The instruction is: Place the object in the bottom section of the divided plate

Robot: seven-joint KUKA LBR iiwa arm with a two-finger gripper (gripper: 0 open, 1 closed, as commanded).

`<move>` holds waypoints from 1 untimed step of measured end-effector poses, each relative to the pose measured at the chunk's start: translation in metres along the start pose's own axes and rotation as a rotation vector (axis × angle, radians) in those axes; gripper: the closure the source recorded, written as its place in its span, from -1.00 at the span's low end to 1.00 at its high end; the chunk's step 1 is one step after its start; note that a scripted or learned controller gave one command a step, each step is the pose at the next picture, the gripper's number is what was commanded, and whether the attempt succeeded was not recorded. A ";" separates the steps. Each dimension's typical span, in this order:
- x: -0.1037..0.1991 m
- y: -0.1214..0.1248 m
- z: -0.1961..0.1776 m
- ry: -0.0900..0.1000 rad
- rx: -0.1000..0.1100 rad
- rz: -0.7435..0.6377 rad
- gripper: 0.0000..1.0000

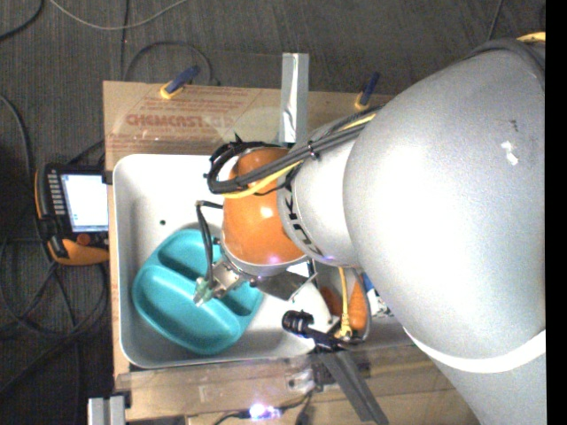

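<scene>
The smooth grey arm (443, 228), rounded and glossy, with its orange band (257, 206), covers the right of the scene. Under it a shallow white bin (142, 193) of matte plastic sits on the surface (168, 118), a brown board. In the bin lies the teal divided plate (177, 304), rounded and smooth, its long axis running upper left to lower right. The end effector (205, 292) hangs over its ridge, fingers narrow; whether they grip any object I cannot tell.

I see an orange-and-black handheld pendant (73, 212) lying left of the bench, cables (80, 7) across the dark carpet, and two blue-handled clamps (180, 81) on the board.
</scene>
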State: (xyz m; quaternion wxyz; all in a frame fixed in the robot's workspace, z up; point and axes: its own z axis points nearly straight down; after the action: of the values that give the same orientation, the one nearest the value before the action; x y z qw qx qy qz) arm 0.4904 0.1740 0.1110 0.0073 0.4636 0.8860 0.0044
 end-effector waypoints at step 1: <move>0.004 0.005 0.004 0.016 -0.018 0.459 1.00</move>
State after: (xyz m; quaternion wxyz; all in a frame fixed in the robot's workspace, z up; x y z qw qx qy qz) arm 0.4926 0.1797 0.1067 0.0033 0.6527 0.7574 0.0174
